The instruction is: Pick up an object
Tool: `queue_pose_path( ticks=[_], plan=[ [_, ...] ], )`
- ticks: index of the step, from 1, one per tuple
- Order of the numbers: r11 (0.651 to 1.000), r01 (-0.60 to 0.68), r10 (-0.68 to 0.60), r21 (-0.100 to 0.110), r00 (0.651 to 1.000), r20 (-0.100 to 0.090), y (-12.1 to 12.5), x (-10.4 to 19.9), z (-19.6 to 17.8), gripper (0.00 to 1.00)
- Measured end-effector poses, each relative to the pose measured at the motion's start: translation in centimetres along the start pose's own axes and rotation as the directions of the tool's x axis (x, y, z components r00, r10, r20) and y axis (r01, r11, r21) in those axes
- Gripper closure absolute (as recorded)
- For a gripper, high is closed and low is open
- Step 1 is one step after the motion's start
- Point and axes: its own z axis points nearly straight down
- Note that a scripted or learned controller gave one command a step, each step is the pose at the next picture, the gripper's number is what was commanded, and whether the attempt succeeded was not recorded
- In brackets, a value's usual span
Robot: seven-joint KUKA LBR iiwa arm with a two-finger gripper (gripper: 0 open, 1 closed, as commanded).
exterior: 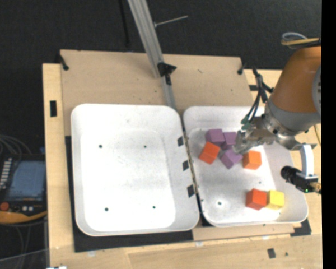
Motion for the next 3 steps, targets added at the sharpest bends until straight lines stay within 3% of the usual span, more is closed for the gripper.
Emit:
queue_pose_path(
  ticks=[3],
  plan=[
    [1.000,0.003,-0.003,0.000,1.000,-0.003,2.3,16.1,0.7,1.00]
  ],
)
